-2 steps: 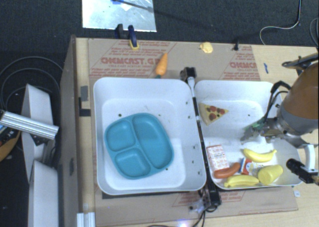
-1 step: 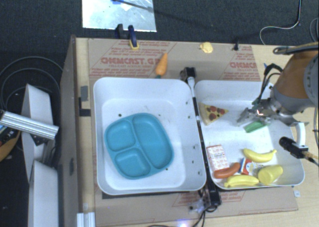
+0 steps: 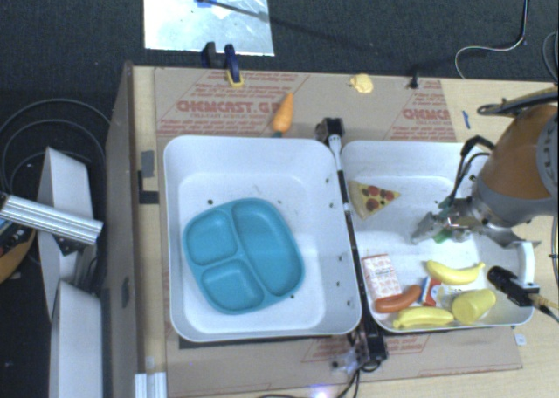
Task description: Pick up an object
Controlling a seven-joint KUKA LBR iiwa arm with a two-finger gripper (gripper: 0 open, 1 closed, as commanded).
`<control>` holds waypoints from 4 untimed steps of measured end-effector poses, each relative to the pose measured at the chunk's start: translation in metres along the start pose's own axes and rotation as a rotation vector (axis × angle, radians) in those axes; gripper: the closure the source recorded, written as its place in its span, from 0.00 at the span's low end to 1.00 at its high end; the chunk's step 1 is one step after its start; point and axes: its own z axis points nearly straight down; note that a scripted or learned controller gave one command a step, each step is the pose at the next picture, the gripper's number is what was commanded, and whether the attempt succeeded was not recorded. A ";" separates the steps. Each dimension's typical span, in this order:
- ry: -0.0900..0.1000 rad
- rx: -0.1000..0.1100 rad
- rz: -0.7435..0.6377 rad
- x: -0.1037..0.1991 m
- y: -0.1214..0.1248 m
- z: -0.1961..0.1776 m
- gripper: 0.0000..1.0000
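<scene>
Camera view: glossy blue divided tray [image 3: 243, 254] (rounded); triangular pizza slice [image 3: 374, 196].

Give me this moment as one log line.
gripper: over right bin floor | held: nothing visible | nearest: pizza slice, banana

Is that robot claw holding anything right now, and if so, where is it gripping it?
Nothing visible. The gripper hangs over bare floor of the right bin, between the pizza slice and the banana, with nothing between its fingers.

We see a pizza slice [image 3: 374, 197], two bananas [image 3: 453, 271], a hot dog [image 3: 395, 301] in the right bin [image 3: 397, 156].
</scene>
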 end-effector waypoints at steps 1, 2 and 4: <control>0.000 -0.005 -0.004 0.024 -0.018 -0.069 0.00; -0.002 -0.003 -0.001 -0.002 0.010 0.003 0.00; -0.002 -0.008 -0.005 0.009 0.094 -0.001 0.00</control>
